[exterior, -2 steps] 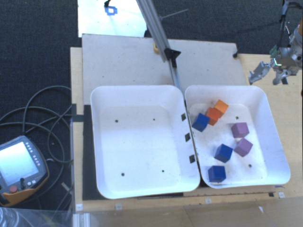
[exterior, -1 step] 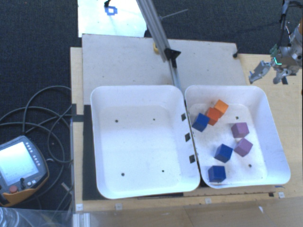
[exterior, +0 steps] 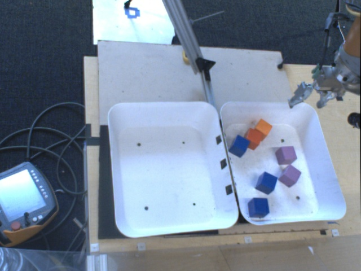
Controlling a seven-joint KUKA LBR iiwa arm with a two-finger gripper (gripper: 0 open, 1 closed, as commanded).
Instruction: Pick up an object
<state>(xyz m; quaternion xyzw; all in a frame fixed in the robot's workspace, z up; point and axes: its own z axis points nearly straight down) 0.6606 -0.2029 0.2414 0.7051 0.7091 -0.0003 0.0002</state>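
The gripper (exterior: 312, 95) is up near the right edge of the frame, just past the top rim of the right bin (exterior: 333, 176). Its two fingers are spread apart and there is nothing between them. It looks to be above the desk (exterior: 248, 66), not down among the blocks.

All the blocks sit in the right bin. Two orange blocks (exterior: 258, 133) touch each other near the top of that bin. A blue block (exterior: 239, 145) sits just beside them, on their left. Two purple blocks (exterior: 287, 164) are near each other in the middle right. Another blue block (exterior: 266, 182) is below them, and a third blue block (exterior: 258, 207) sits near the bottom rim. The left bin (exterior: 163, 171) is the big white one in the middle of the frame.

I think the picking up has not begun. The gripper is only getting ready to go in. Next it has to pick one block, move over it, and go down with its fingers on both sides. A block that sits alone, like the lowest blue one, looks easier than the orange pair, since those two touch and could get pushed.
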